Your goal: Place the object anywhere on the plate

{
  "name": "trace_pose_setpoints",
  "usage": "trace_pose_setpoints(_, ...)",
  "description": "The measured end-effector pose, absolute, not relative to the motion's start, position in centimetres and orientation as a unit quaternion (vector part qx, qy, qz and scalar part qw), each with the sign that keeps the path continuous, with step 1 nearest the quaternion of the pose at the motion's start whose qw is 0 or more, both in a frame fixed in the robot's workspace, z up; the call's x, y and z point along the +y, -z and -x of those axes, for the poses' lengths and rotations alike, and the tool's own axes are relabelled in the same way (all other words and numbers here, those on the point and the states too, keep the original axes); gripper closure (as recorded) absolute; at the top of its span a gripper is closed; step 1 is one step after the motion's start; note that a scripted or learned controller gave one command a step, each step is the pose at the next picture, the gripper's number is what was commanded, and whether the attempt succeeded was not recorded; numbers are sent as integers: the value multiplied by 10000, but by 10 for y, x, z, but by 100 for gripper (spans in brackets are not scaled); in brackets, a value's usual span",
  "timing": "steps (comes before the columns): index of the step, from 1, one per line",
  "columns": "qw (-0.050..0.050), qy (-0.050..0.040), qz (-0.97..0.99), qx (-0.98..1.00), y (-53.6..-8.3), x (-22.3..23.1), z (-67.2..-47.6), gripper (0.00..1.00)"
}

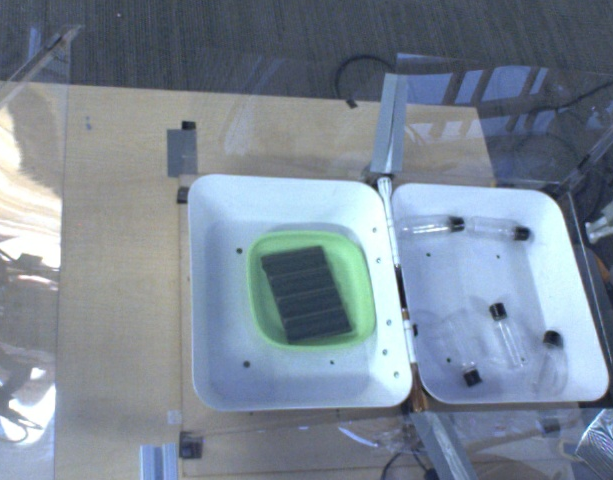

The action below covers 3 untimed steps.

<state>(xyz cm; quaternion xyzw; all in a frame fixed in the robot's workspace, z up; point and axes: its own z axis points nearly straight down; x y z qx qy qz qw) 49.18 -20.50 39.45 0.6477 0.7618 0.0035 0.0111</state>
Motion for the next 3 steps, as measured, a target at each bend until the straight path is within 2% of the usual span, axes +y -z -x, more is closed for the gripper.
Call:
trace_pose_setpoints(1,64,-10,-5445,8387,-394,-206,-489,0)
trace_pose_setpoints(2,73,-17,-5962,8028,-438,-206,-489,0)
trace_pose_setpoints(3,140,-32,-5932,8049,-451,-205,-491,100)
